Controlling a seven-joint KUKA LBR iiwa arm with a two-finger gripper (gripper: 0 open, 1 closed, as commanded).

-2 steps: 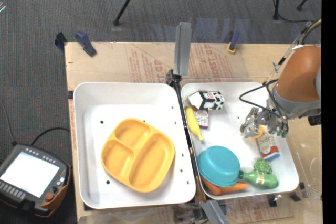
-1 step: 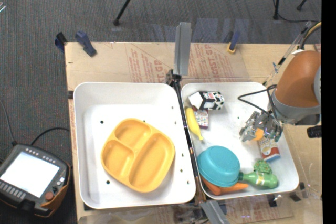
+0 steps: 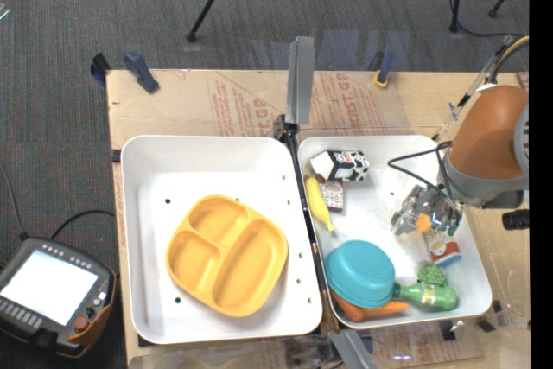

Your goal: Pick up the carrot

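The carrot [image 3: 380, 309] lies along the front wall of the right bin. It is orange and mostly hidden under a teal bowl [image 3: 361, 271], with its tip poking out toward a green toy [image 3: 432, 294]. My gripper [image 3: 425, 219] hangs low over the right part of the right bin, behind and to the right of the carrot and well apart from it. A small orange piece [image 3: 423, 223] shows right at the gripper; I cannot tell what it is.
The right bin [image 3: 389, 147] also holds a black-and-white carton [image 3: 341, 165], a yellow banana [image 3: 318, 203], a small purple pack [image 3: 333, 196] and a red-and-white box [image 3: 445, 251]. A yellow divided plate [image 3: 227, 254] lies in the left bin [image 3: 147, 186].
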